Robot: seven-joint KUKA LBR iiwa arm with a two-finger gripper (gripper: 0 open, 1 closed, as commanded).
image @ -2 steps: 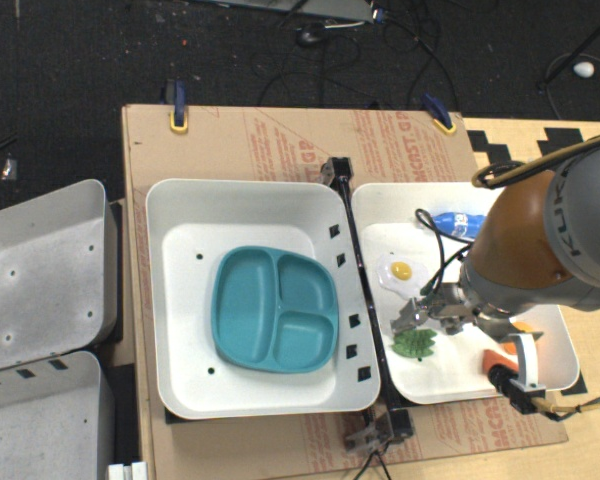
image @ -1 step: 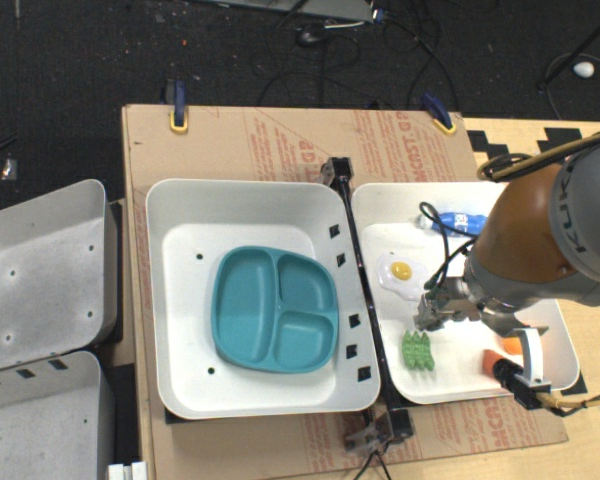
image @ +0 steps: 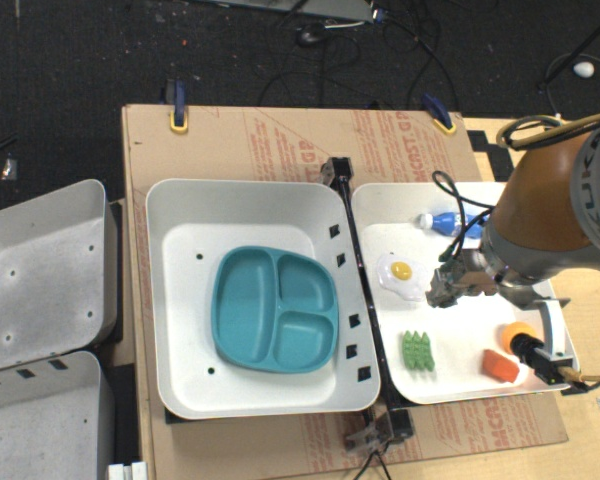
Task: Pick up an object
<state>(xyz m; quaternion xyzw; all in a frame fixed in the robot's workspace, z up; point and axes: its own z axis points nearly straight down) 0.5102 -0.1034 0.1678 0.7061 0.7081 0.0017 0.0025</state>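
While the arm (image: 555,208) reached in from the right, its jaws (image: 446,290) were seen low over the right bin (image: 380,200), just beside the fried egg toy (image: 399,271) and possibly touching its edge. Whether the jaws were wide or narrow could not be told, as they were seen only as a dark cluster under the wrist, and nothing was visibly held. Any of the loose objects could serve as the task's thing: the egg, a green ridged piece (image: 417,351) near the front wall, an orange block (image: 499,366) and a blue-and-white bottle (image: 440,222) toward the back. The egg was judged the likeliest target, being nearest. A teal divided plate (image: 275,310) lay alone in the left bin (image: 170,268), well apart.
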